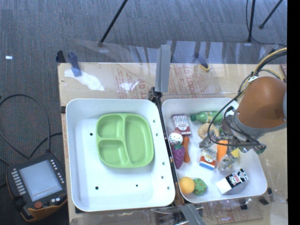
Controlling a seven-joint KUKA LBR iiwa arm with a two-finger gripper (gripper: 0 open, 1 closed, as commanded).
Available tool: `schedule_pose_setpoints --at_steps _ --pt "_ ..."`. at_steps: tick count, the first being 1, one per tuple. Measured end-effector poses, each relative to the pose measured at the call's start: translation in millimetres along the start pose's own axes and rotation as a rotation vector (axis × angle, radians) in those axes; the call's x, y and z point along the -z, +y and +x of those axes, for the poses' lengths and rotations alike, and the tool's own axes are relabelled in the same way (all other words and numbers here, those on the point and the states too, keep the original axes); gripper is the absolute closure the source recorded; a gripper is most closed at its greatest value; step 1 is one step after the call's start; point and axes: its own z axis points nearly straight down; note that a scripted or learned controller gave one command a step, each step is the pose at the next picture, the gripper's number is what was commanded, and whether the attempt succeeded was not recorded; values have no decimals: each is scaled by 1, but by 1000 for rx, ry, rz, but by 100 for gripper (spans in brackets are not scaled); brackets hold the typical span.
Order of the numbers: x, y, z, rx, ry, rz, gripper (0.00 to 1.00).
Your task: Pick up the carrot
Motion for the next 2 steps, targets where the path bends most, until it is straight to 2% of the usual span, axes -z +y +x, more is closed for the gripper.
schedule_pose_setpoints --at_steps 1,2 --pt "10 1 -2 -1 -3 -2 100" --pt "116 25 -74 78 -12 8 100"
